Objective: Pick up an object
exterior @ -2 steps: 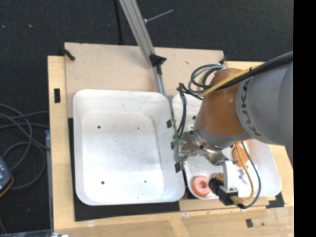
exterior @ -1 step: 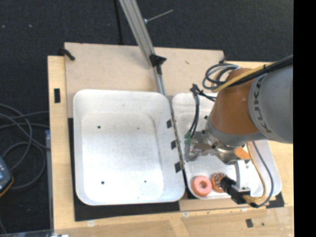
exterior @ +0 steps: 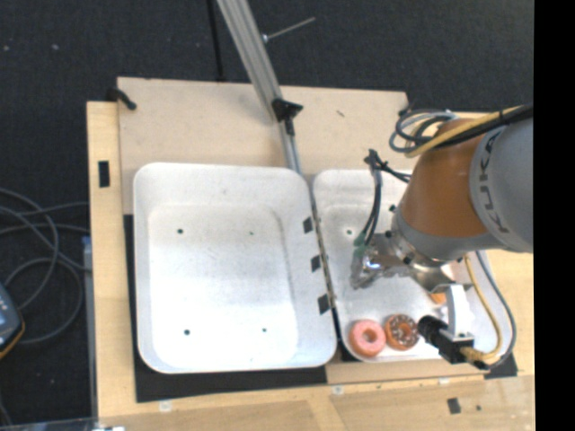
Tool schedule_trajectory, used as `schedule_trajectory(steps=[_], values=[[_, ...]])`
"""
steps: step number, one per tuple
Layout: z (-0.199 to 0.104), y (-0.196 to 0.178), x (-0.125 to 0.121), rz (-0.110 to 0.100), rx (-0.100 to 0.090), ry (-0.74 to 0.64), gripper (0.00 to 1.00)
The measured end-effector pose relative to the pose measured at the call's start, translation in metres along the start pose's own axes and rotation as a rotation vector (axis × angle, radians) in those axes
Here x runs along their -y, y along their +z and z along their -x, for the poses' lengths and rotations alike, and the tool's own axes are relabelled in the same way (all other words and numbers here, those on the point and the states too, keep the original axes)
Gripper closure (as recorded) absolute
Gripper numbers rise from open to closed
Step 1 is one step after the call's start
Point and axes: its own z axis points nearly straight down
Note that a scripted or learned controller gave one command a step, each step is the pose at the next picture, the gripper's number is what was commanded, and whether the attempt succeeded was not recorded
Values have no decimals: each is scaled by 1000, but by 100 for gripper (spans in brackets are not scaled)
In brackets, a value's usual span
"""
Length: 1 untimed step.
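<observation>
In the right-hand bin (exterior: 346, 196), a pink ring (exterior: 367, 336) and a brown ring (exterior: 401, 331) are seen at the lower edge, just below the tool (exterior: 367, 268), whose state cannot be told from above.

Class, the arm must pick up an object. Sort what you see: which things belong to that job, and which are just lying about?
Belongs to the job:
pink ring
brown ring
hand
right bin

Just lying about:
left bin
metal pole
loose cables
</observation>
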Motion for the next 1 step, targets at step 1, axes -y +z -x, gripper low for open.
schedule_trajectory(steps=[1], values=[[-19,0,-80,-1,0,-3,100]])
